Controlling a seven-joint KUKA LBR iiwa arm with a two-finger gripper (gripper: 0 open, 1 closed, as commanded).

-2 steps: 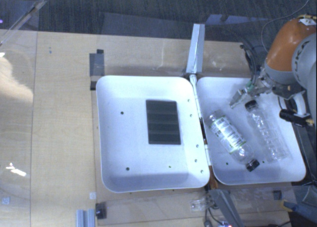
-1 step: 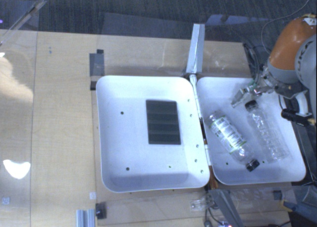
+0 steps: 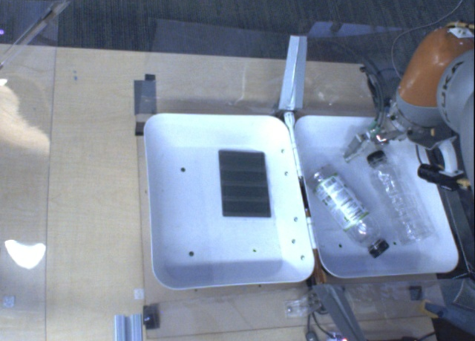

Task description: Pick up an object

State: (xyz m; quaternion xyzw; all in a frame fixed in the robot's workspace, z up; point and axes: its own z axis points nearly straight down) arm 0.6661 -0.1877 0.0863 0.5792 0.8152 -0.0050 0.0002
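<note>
Two clear plastic bottles lie in the right bin (image 3: 326, 258). One bottle (image 3: 343, 203) with a green-tinted label lies slantwise near the bin's left side, its black cap toward the front. The second bottle (image 3: 401, 200) lies further right, black cap pointing to the back. My gripper (image 3: 365, 145) hangs over the bin's back part, just behind the second bottle's cap, its fingers spread open with nothing between them. A dark ribbed rectangular block (image 3: 245, 183) lies flat in the middle of the left bin (image 3: 171, 206).
A metal divider post (image 3: 294, 72) rises at the back between the bins. The arm's orange band (image 3: 430, 65) and grey wrist fill the upper right. Cables and brackets (image 3: 334, 313) sit at the bench's front edge.
</note>
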